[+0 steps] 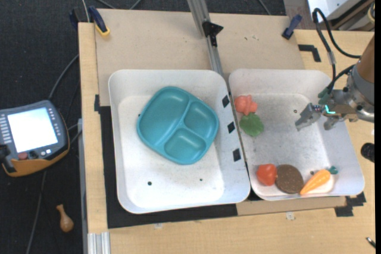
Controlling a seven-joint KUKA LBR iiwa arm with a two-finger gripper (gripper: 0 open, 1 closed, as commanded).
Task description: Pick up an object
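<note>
Two shallow white bins sit side by side on the pale wooden tabletop (149, 33), both with rounded corners and speckled, scuffed floors. From my station I log the left bin (128, 187) as carrying one item: a teal plastic plate (177, 124), glossy, rounded, moulded into three compartments, lying tilted across the bin's middle with bare floor all round it.

Right bin (351, 178), five small objects, all toy-like food shapes. Near its left wall: one lumpy orange-pink piece (245, 104) and, just beside and below it, one green leafy-looking piece (252, 125). Along the front wall, in a row: one round red tomato (267, 173), one flat brown oval disc (289, 178) touching it, one orange carrot (316, 182) with a green tip, lying on its side against the disc.

Claw (311, 117) hangs over the right bin's upper middle, well apart from every object, at the end of the grey arm (364, 77) coming in from the right. Nothing between its fingers. At this angle I cannot tell how wide they are set.

Open floor is generous in the right bin's centre and back; the front row is crowded against the wall.
</note>
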